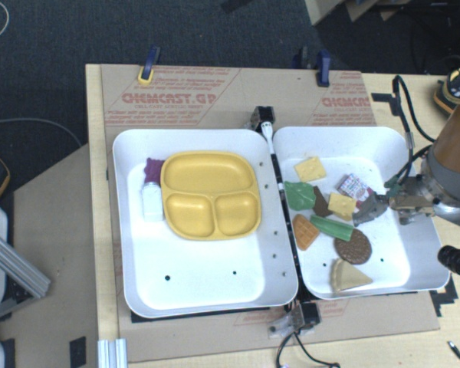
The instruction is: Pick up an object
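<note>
Here, left to right. Left bin (138,282): white, shallow, left half of the bench. It holds a yellow divided plate (211,194) with three compartments, lying flat in the bin's upper middle. Touching the plate's left edge is a small white bottle with a purple cap (151,190), lying on its side, cap toward the top of the frame.

Right bin (391,263): white, shallow, just beside the left bin. Its contents are clustered left of centre: a yellow cheese-like square (310,169) uppermost; a green leaf-shaped piece (299,195) below it; a small wrapped packet (353,185) to the right; a pale yellow block (341,205); an orange wedge (304,231); a green bar (331,228); a round brown cookie (354,247); a tan triangular slice (349,276) lowest.

Gripper (366,210): low in the right bin, just right of the pale yellow block and above the cookie. Whether its claw is open or closed, I cannot tell.
</note>
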Controlling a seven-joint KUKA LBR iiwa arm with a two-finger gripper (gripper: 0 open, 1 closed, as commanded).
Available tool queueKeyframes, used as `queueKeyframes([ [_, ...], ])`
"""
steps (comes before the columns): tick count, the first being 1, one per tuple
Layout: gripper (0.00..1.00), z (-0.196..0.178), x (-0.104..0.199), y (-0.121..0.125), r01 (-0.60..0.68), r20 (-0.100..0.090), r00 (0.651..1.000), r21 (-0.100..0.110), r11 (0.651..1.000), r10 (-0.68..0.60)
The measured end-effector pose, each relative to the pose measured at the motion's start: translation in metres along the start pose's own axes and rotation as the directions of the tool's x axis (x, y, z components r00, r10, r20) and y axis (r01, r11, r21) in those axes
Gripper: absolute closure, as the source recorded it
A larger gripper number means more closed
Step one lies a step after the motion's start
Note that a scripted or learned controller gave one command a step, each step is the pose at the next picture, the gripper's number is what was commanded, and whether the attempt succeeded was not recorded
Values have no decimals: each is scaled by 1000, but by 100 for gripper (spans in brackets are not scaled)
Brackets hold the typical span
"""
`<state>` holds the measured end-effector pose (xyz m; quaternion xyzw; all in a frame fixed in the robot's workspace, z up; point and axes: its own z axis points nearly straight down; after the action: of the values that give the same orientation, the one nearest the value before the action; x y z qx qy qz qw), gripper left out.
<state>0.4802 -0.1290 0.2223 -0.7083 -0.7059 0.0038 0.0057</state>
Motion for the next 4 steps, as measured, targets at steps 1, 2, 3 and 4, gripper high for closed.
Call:
queueKeyframes([
  [1, 0, -6, 0, 3, 3, 2, 1000, -13, 1000, -3],
  [2, 0, 49, 7, -5, 3, 0, 1000, -5, 1000, -3],
  [3, 0, 93, 8, -3, 3, 0, 1000, -6, 1000, -3],
  [4, 0, 139, 8, -2, 3, 3, 1000, -14, 1000, -3],
])
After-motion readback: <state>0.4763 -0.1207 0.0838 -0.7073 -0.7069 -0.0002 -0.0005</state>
